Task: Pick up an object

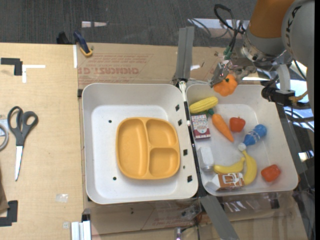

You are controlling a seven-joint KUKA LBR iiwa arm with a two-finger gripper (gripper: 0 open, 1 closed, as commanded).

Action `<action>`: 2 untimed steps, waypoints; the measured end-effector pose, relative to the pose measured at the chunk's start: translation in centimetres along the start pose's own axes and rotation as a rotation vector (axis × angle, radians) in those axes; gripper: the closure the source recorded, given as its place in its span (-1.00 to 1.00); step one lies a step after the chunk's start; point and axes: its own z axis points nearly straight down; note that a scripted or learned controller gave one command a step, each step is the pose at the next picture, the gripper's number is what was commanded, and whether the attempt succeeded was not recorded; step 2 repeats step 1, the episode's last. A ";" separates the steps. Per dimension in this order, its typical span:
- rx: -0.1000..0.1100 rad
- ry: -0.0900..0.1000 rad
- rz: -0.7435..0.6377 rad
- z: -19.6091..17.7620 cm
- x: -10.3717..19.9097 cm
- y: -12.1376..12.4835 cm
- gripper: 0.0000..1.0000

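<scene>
The pincer [223,75] grips an orange pepper [226,86] above the right bin's [280,134] far-left corner, the pepper roughly round, its green stem end pointing up toward the fingers.

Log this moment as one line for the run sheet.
gripper: shut on orange pepper, raised over right bin's far edge | left bin: yellow tray

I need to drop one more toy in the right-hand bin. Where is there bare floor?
In the right bin, bare floor lies between the carrot and banana, and along the far right wall beyond the blue bottle. The near edge and left wall are crowded: corn, small carton, juice box.
</scene>
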 end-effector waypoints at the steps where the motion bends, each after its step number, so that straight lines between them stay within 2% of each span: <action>1: 0.003 0.001 0.013 -0.6 6.0 0.0 1.00; 2: 0.003 0.001 0.013 -0.6 6.0 0.0 1.00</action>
